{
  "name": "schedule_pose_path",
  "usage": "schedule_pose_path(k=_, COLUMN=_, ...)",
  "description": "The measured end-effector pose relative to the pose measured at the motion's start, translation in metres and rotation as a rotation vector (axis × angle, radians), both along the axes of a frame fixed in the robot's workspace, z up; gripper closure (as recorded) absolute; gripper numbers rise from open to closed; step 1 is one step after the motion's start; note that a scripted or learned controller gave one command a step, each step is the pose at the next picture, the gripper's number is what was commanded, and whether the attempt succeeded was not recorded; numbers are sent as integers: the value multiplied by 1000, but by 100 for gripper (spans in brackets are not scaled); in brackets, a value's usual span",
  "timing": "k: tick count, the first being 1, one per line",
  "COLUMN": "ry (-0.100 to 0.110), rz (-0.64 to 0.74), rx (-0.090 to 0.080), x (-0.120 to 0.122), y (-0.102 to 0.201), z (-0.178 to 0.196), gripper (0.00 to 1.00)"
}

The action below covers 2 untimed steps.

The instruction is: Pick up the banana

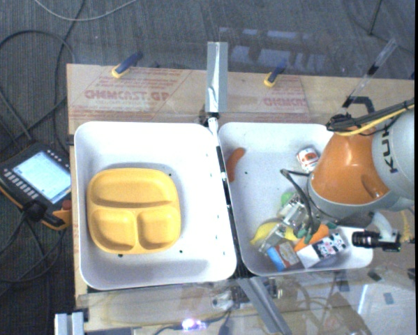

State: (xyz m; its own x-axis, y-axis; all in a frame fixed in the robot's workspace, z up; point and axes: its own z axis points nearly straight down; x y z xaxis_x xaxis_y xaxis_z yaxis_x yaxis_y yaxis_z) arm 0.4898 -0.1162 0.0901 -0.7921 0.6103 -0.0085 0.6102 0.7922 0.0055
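The banana (266, 232) is a short yellow piece lying in the right bin (257, 187), near its front edge, at the left end of a pile of small items. My gripper (295, 216) hangs low over that pile, just right of and behind the banana, under the orange band of the arm (348, 169). The gripper's body hides part of the pile. Whether it touches the banana is not clear.
Beside the banana lie a blue box (284, 255), a white box (326, 247) and an orange piece (312, 237). An orange-brown item (234, 162) and a small can (307, 158) sit further back. The left bin (195, 145) holds a yellow compartment tray (133, 209).
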Motion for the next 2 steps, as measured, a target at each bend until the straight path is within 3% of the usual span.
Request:
schedule_pose_path(k=1, ry=-3, rz=-3, rx=3, x=2, y=1, z=9, gripper=100)
schedule_pose_path(k=2, ry=11, rz=-16, rx=2, x=51, y=63, z=93, gripper=100)
